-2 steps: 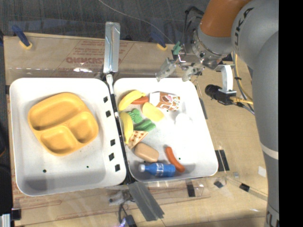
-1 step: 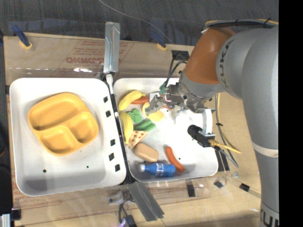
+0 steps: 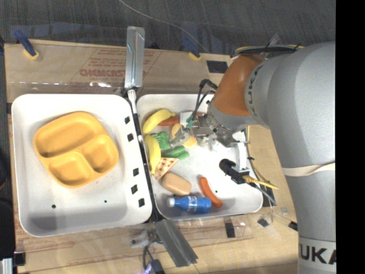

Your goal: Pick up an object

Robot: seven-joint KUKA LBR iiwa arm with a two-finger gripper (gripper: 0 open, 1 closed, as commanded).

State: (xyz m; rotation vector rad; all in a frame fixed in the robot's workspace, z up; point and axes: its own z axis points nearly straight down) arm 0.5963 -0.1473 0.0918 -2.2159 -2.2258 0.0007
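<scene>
The gripper (image 3: 197,131) hangs low over the upper middle of the right bin (image 3: 251,201), and whether it is released or clenched on anything I cannot tell, because the wrist covers that part. Just beside it on the left lie a small yellow piece (image 3: 189,142) and a green toy (image 3: 171,147), with a banana (image 3: 157,119) above them and a second banana (image 3: 153,149) along the bin's left wall. Below those sit a pizza slice (image 3: 165,165), a tan bread roll (image 3: 175,183), a red sausage (image 3: 210,192) and a blue bottle (image 3: 191,203) lying on its side near the front rim. Any of these would serve as the object to pick up; the nearest ones are crowded and touching, so a good try would, in my judgement, come straight down on one piece with room on both sides of it, close fully, and lift slowly to check that it comes along. The sausage and the bottle lie more apart and look easier. The left bin (image 3: 23,210) bears one yellow divided tray (image 3: 75,147). Counted: two bins, two bananas, one each of the rest.
</scene>
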